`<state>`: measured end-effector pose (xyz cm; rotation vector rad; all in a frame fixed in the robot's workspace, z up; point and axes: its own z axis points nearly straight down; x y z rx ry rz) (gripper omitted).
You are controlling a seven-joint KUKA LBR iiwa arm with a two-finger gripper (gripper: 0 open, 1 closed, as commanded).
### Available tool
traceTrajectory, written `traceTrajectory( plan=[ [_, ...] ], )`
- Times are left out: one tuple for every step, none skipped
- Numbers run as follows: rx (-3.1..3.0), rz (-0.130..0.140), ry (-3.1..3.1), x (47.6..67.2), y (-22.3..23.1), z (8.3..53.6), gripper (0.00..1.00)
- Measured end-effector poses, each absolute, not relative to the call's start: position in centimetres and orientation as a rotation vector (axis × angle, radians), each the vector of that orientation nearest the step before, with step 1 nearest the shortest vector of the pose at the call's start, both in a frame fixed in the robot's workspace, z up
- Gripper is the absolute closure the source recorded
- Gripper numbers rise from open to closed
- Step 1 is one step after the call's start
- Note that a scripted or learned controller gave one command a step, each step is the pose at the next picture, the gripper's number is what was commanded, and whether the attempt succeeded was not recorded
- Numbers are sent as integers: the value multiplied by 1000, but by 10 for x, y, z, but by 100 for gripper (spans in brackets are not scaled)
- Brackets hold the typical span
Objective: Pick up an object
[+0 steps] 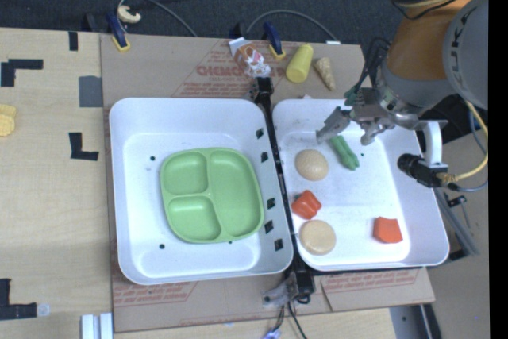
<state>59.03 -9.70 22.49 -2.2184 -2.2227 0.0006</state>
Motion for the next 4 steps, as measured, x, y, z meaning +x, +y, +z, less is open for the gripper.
traceTrajectory(
  plan=[
    [-2216,6,-2219,608,-95,110,0],
    [-2220,-1,-2223,609,-104,86,0],
    [-2220,-2,-2225,610,-104,97,100],
    [-2218,-2,-2225,612,-43,185,100]
  ],
)
